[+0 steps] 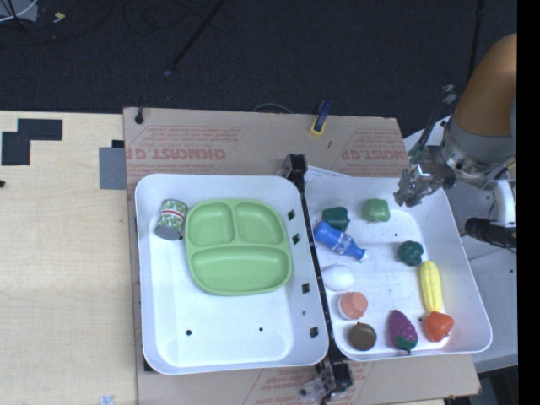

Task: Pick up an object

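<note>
Right bin (472,310) crowded with small items; gripper (411,191) hanging above its upper right corner.

A light green lump (376,211) is lying nearest the gripper, with a dark green piece (335,218) beside it and a blue bottle (339,240) just below. A corn cob (430,285), white egg (338,277) and purple piece (402,329) are sitting further down. Left bin (160,327) is holding a green tray (237,247) and a can (171,218). Nothing is showing between the fingers; their opening cannot be made out.

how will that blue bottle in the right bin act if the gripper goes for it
The blue bottle lies on its side, slanted, so a nudge would likely roll it toward the white egg. It looks like small plastic, probably light and stiff. Its rounded, smooth body may slip between fingers.
</note>
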### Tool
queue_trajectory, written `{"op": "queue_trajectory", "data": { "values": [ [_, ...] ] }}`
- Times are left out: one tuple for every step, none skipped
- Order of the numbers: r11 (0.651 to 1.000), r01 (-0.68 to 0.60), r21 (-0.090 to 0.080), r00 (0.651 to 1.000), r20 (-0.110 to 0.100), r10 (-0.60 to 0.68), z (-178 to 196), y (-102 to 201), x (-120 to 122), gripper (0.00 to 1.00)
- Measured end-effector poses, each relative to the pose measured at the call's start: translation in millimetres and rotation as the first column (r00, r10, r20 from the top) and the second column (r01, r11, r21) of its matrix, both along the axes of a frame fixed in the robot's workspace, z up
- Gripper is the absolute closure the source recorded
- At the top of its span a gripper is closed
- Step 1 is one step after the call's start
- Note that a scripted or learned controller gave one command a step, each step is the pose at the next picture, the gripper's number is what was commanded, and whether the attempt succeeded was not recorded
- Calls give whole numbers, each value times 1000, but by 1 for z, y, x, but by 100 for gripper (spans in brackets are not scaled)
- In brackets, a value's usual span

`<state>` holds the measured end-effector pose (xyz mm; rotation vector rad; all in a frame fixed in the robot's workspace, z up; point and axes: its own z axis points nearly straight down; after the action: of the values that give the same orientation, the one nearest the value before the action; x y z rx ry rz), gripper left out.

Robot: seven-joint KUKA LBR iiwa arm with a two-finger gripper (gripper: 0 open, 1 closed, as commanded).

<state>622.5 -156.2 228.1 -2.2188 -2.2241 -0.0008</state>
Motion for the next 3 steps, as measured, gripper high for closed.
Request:
{"op": "queue_trajectory", "data": {
  "values": [
    [1000, 0, 2, 1000, -7, 0, -11, 36, -38, 100],
    [1000, 1, 2, 1000, -7, -1, -14, 76, -72, 100],
    [1000, 1, 2, 1000, -6, -1, -12, 101, -108, 100]
  ]
}}
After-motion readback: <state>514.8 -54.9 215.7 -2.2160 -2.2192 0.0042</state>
